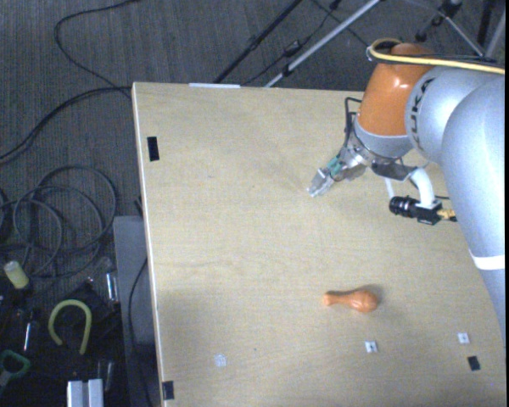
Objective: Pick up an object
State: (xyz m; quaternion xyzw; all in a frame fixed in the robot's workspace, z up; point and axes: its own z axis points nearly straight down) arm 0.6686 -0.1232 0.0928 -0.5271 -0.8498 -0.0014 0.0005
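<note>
- While the arm [458, 142] reaches in from 3 o'clock, its gripper [322, 181] hangs over the bench [237, 253] at about 1 o'clock from the bench's middle.
- The gripper is small and pale in this view; whether it is released or clenched cannot be told, and nothing can be seen in its tip.
- The orange band [390, 100] sits just above the wrist, at 1 o'clock from the gripper.
- A small black fitting [416, 209] juts from the arm at 4 o'clock from the gripper.
- The object [353, 300], an orange, pear-shaped piece, lies flat on the bench at about 5 o'clock from the gripper, well apart from it.
- Its thick end points toward 3 o'clock and its narrow end toward 9 o'clock.
- Nothing touches the object; bare wood surrounds it.
- A black mark [153, 148] sits on the bench near its 9 o'clock edge, toward the far corner.
- Small pale tags [370, 346] lie at 6 o'clock from the object, near the bench's close edge.
- Cables [51, 219] coil on the dark floor at 9 o'clock from the bench.
- A yellow-green hook [69, 320] lies on the floor at 8 o'clock.
</note>
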